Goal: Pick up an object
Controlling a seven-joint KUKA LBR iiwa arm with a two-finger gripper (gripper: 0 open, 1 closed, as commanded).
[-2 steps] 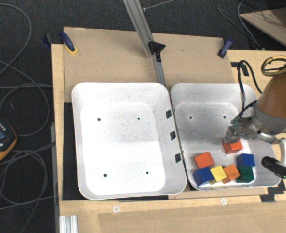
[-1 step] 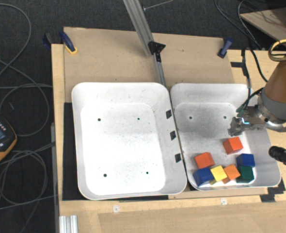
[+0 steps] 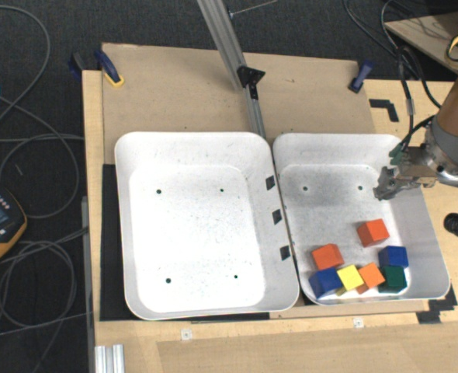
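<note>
The two bins [image 3: 198,150] are showing as white plastic, smooth with a faint sheen, their floors speckled with fine dark marks. The bench [image 3: 182,92] is presenting as pale matt wood board. The blocks [image 3: 353,266] are appearing as matt painted pieces in orange, blue, yellow and green. A slanted rail [image 3: 225,29] is reading as brushed grey metal. The floor [image 3: 35,45] is looking like dark, rough carpet.
</note>
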